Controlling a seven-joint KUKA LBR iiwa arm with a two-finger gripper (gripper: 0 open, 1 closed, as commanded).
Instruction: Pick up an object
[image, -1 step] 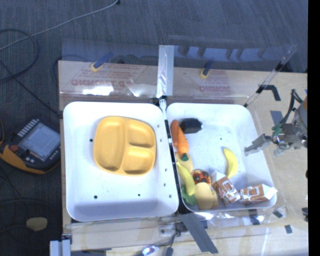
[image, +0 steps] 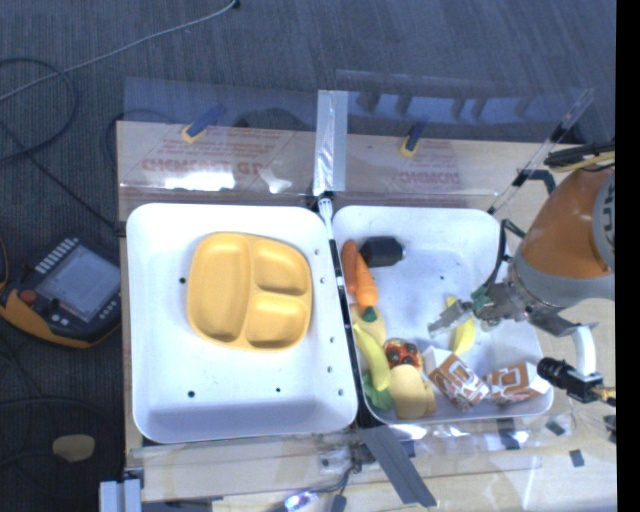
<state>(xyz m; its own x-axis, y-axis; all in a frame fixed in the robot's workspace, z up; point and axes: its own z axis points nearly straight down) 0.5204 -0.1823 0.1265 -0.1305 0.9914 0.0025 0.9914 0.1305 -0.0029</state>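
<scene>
We see two shallow white bins side by side on the bench. The left white bin (image: 160, 400) holds a yellow plastic tray with three sections (image: 249, 290), lying flat near its middle.

The right white bin (image: 440, 240) holds many small things. Along its left wall lies an orange toy carrot (image: 359, 274), and just beside the carrot's top end sits a small black block (image: 381, 251). Below the carrot we see a yellow toy banana (image: 371, 349) next to something green, then a small round red and dark toy (image: 402, 352), and a pale yellow pear-shaped toy (image: 411, 391) at the near wall. To the right of that lie two brown and white patterned blocks (image: 487, 382), close together.

The grey and orange arm comes in from the right. Its two-finger gripper (image: 457, 322) is low inside the right bin, right by a small yellow piece (image: 464, 335). We cannot tell if the gripper is wide apart or closed, or if it has the yellow piece.

On the floor at the left lies a grey and orange hand controller (image: 62, 292).
</scene>
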